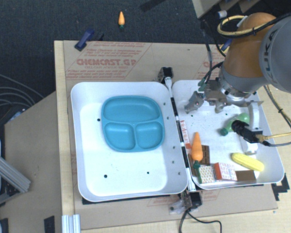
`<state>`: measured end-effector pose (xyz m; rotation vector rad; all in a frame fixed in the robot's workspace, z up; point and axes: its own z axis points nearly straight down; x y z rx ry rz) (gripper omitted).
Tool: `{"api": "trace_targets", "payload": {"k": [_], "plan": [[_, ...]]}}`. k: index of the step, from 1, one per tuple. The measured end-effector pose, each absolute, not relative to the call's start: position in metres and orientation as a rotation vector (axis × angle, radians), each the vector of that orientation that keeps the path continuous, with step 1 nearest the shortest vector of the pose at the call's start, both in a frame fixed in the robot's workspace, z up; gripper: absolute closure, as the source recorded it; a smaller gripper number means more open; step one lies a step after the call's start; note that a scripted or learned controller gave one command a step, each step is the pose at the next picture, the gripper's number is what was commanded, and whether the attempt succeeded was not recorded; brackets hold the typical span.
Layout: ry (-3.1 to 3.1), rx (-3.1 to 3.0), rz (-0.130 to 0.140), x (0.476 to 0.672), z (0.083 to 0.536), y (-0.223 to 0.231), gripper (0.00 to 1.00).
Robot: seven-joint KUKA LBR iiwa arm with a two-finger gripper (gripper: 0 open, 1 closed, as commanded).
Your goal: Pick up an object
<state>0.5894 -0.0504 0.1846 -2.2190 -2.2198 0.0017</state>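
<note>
My gripper (pixel 206 105) hangs over the back left part of the right bin (pixel 276 171), fingers spread open, nothing between them. Below it in that bin lie an orange carrot (pixel 197 146), a yellow banana (pixel 248 162), a green item (pixel 242 117) partly hidden by the wrist hardware, and a red-and-white box (pixel 226 170) among small brown and white blocks along the front wall. The carrot lies about a hand's width in front of the fingertips, apart from them.
The left bin (pixel 82 144) holds a blue divided plate (pixel 133 122). A black clip (pixel 166 74) sits at the back where the bins meet. On the dark floor behind the bench lie a small orange piece (pixel 121 18) and a blue item (pixel 84 40).
</note>
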Motion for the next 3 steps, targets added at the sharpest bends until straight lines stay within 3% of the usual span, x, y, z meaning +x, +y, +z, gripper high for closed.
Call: {"api": "trace_targets", "payload": {"k": [1,2,3], "plan": [[-2.221,-2.222,0.0,0.612,0.14,-0.121,0.0],[-2.22,-2.22,0.001,0.561,0.084,-0.095,0.0],[-2.22,-2.221,-0.001,0.562,0.094,-0.095,1.0]]}}
